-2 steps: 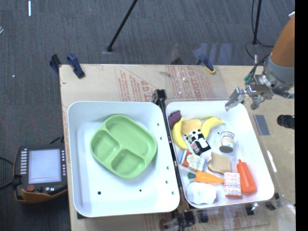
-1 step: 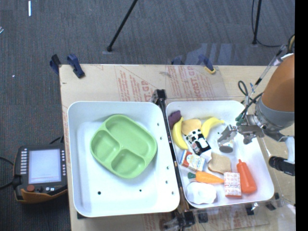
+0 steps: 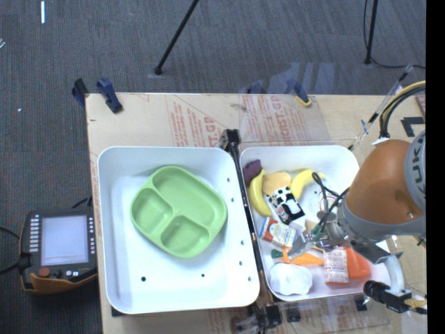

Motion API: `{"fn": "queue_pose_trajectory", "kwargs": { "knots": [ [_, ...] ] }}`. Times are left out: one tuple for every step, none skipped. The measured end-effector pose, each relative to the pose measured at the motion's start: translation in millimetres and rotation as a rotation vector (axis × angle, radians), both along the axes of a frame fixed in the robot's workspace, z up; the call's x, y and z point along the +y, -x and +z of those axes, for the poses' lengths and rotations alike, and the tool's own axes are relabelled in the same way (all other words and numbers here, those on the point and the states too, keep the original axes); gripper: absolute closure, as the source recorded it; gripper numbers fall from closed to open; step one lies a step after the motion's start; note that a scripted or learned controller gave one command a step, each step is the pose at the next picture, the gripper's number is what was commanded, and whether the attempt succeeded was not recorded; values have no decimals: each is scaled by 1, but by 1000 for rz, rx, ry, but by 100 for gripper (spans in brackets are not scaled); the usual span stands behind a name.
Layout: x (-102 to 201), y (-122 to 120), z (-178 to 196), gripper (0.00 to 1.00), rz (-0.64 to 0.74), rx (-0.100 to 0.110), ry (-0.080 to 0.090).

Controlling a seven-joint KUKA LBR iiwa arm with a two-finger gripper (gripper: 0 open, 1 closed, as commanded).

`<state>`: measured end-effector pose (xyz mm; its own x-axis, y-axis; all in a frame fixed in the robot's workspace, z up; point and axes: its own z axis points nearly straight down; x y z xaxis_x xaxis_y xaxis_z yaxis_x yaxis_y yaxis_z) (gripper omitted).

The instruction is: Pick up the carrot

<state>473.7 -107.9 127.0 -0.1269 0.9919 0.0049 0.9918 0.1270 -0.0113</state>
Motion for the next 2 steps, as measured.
{"fn": "queue_pose_trajectory", "kwargs": {
  "knots": [
    [16, -2, -43, 0, 48, -4, -1],
    [15, -1, -37, 100, 41, 2, -4]
  ]
}}
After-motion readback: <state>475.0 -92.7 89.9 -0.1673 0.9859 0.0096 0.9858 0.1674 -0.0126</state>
